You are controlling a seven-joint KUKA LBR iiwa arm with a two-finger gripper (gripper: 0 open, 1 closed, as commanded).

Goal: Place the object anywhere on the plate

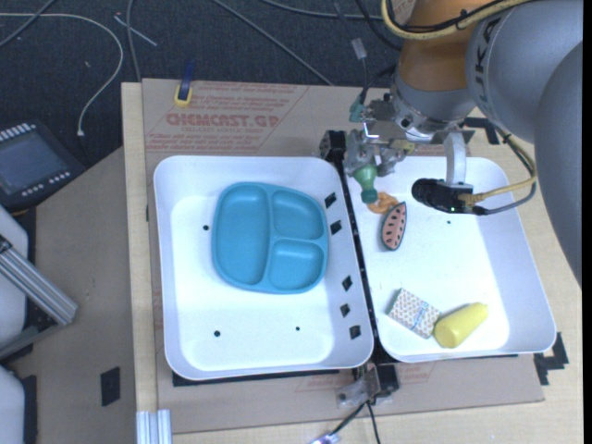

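Observation:
A blue divided plate (268, 238) lies in the left white bin (185, 322). A toy carrot (372, 185), green at the top and orange at the bottom, sits at the right bin's upper left corner, next to the divider. My gripper (373, 158) is directly over it, and its fingers are shut on the carrot's green end. The orange tip points down and right toward a watermelon slice (394, 226). The carrot is to the right of the plate, across the divider.
The right bin (499, 276) also holds a white patterned block (413, 312) and a yellow object (460, 325) near its front. A black part with a cable (444, 195) hangs beside the wrist. Black clips (345, 285) line the divider between the bins.

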